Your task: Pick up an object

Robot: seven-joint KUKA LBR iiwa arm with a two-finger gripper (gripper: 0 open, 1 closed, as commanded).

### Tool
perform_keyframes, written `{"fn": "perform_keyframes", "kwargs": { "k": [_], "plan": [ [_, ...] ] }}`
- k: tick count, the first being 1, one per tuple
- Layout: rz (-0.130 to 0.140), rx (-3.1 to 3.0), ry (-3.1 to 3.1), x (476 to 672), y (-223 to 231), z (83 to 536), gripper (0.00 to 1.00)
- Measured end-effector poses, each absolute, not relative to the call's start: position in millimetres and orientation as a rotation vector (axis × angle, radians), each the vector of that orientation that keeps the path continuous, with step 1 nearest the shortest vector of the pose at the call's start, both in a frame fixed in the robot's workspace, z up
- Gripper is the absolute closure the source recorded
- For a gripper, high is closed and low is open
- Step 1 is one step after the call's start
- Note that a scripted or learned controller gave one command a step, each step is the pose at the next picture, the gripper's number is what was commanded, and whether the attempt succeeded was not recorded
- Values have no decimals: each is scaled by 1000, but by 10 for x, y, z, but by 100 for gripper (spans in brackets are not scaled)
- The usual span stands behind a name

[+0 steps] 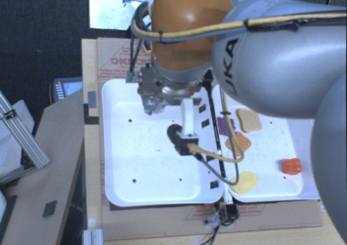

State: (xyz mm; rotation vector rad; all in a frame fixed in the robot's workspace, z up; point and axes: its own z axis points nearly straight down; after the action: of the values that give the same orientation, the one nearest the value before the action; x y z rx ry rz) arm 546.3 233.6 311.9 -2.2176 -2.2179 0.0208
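Observation:
My gripper (pixel 153 105) hangs below the orange wrist band, over the far part of the left bin (pixel 135 154). I see nothing between or under it. The loose objects lie in the right bin (pixel 271 184): a tan slice like bread (pixel 249 120), an orange piece (pixel 239 143), a purple strip (pixel 224 126) partly hidden by a cable, a yellow disc (pixel 245 181) and a red-orange pepper-like piece (pixel 291 166). All of them are well to the right of the gripper.
The grey arm covers the far right of the view and the back of the right bin. A cardboard sheet (pixel 116 59) lies under both bins. A metal rail (pixel 19 130) and a wooden bench top (pixel 54 184) are at the left.

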Motion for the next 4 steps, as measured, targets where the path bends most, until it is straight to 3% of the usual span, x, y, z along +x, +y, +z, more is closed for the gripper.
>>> {"fn": "perform_keyframes", "kwargs": {
  "k": [1, 2, 3, 4],
  "plan": [
    [-30, -2221, -2232, 5432, 2339, 5457, 100],
    [-9, -2214, -2231, 5433, 2346, 5470, 100],
    [-11, -2210, -2235, 5434, 2351, 5578, 100],
    [-10, -2209, -2235, 5433, 2351, 5576, 0]
  ]
}}
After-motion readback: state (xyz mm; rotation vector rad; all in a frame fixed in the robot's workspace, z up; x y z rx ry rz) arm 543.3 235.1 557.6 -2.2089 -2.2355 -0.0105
